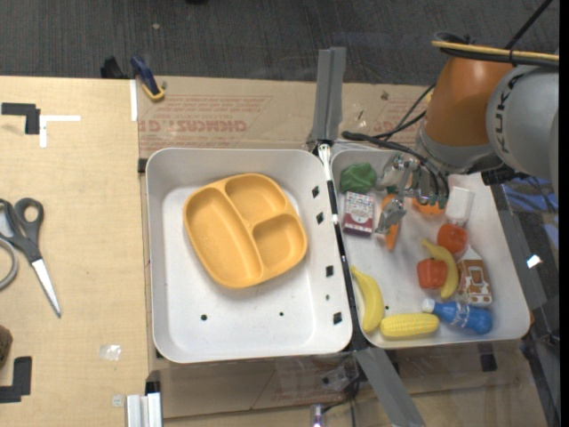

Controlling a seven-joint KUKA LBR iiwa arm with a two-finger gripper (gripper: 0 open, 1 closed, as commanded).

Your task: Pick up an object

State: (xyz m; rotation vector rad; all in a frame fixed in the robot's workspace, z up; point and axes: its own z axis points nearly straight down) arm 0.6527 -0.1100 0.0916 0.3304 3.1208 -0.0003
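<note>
Orange carrot [391, 225] lay just under the tool [411, 185] in the right bin [511, 265]. I could not tell its grip. Next, it needed to drop and squeeze.

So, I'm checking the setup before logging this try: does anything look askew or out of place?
Mostly tidy. The yellow divided plate sits skewed in the left bin. The toy food is jumbled in the right bin, and scissors lie on the bench outside both bins.

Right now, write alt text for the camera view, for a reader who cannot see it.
A grey and orange robot arm lowers its pincer into the right bin, crowded with toy food including a banana and corn cob. The left bin holds a yellow divided plate.
</note>
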